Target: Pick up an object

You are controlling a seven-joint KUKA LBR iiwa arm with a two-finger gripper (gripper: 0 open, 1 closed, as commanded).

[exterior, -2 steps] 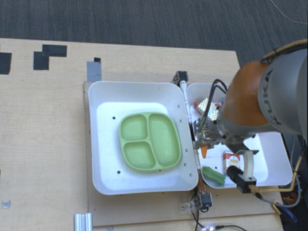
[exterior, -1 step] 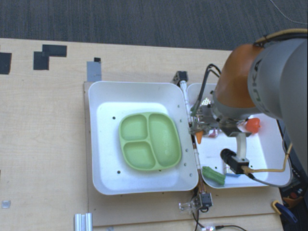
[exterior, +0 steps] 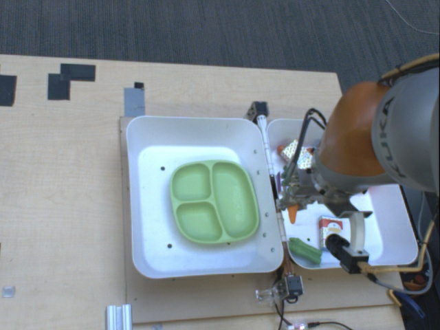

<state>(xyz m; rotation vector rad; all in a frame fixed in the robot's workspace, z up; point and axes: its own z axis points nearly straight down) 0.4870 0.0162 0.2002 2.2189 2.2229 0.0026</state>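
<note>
I am looking down at the desk [exterior: 62, 184], and I am taking the green divided plate [exterior: 214, 202] as my landmark. It is lying flat in the middle of the left bin [exterior: 137, 205], with its three compartments facing up.

To the right of the plate, past the wall between the bins, the arm [exterior: 385, 129] is reaching over the right bin [exterior: 399, 212], and its orange band [exterior: 354, 133] is covering much of that bin. The tool [exterior: 294, 199] is hanging low just right of the plate, close to the dividing wall. I cannot tell how it is standing, because the wrist is hiding it from above.

A small orange piece [exterior: 293, 214] is showing just under the tool, but I cannot tell if the tool is touching it. Lower and to the right of the plate, a green object [exterior: 305, 250] is lying on the bin floor. Next to it, further right, a small white and red box [exterior: 331, 225] is lying. Above these, a patterned packet [exterior: 291, 149] is partly showing behind the cables.
</note>
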